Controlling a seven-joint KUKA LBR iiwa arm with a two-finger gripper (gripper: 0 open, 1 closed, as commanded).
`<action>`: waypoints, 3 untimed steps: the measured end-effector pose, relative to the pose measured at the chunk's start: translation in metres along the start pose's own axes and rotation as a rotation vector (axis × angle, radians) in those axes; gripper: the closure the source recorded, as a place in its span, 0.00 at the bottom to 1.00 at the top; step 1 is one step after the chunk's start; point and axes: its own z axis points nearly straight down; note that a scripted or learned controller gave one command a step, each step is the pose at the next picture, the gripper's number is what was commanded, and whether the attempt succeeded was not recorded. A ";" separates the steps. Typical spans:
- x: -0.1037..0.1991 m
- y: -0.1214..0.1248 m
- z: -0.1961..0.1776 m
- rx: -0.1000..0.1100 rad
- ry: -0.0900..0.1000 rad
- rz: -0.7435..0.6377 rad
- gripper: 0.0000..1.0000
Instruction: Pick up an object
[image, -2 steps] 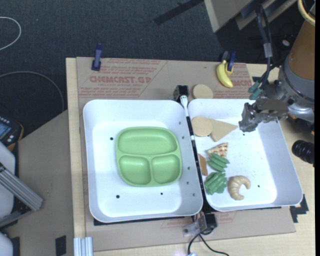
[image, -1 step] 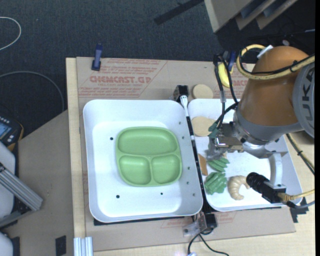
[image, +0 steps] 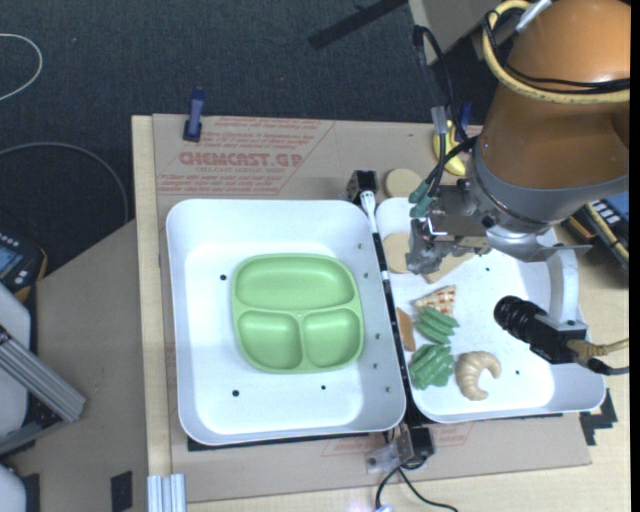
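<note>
- Under everything, you have the bench (image: 250, 150), with printed brown board showing behind the two bins.
- At upper right, the arm (image: 560, 100) reaches in over the far end of the right bin (image: 525, 392).
- Beside it, the left bin (image: 200, 300) touches the right bin along their shared edge.
- Inside the left bin, a green plate (image: 297, 310) with three compartments sits in the middle.
- Over the far left corner of the right bin you find the gripper (image: 428, 255), pointing down. You cannot tell from this view whether it is open or closed, and nothing shows in its grasp.
- Well apart from the gripper, near the front rim of the right bin, lies a tan croissant (image: 477, 372).
- Just left of the croissant sits a green piece (image: 432, 366), and a second green piece (image: 436, 324) lies just behind it, nearer the gripper.
- Closest to the gripper, just in front of its tip, lies an orange wedge (image: 438, 298). It sits near the tip, but you cannot tell if they touch.
- Left of the gripper, against the bin's left wall, rests a tan disc (image: 397, 250).
- Along that same wall, left of the green pieces, lies a brown strip (image: 405, 328).
</note>
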 end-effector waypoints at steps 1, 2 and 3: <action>-0.030 0.000 -0.090 -0.001 -0.001 0.005 1.00; -0.088 -0.001 -0.056 0.010 -0.001 0.009 1.00; -0.054 -0.003 0.103 0.020 0.000 0.005 1.00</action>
